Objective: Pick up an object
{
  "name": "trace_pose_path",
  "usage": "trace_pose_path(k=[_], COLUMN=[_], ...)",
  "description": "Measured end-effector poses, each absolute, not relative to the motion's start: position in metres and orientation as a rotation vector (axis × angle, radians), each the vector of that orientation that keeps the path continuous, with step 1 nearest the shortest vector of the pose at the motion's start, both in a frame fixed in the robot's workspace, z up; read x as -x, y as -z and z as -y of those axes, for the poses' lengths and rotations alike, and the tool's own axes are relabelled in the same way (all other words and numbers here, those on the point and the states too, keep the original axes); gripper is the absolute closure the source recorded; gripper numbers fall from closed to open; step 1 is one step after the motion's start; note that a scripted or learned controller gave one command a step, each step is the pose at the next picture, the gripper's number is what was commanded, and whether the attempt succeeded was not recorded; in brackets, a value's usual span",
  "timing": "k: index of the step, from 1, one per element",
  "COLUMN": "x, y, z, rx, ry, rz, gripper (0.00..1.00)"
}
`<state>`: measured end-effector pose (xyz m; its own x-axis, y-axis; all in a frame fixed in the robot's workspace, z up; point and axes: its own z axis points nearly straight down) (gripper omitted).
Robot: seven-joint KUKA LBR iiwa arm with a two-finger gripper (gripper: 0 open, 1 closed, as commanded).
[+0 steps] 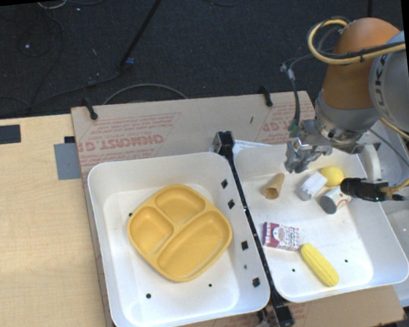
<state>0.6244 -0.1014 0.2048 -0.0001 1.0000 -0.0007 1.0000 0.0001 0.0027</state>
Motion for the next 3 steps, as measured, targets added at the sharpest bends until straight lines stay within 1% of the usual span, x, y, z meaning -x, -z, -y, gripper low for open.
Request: trace_pose_path(k=[1,3], x=[-0.625,-0.607], y=[-0.239,-0.249], z=[0.103,-0.010], rx=[-2.220,-2.219], ry=[0.000,0.002], rz=[-2.222,-2.231], gripper=[1.00,1.00])
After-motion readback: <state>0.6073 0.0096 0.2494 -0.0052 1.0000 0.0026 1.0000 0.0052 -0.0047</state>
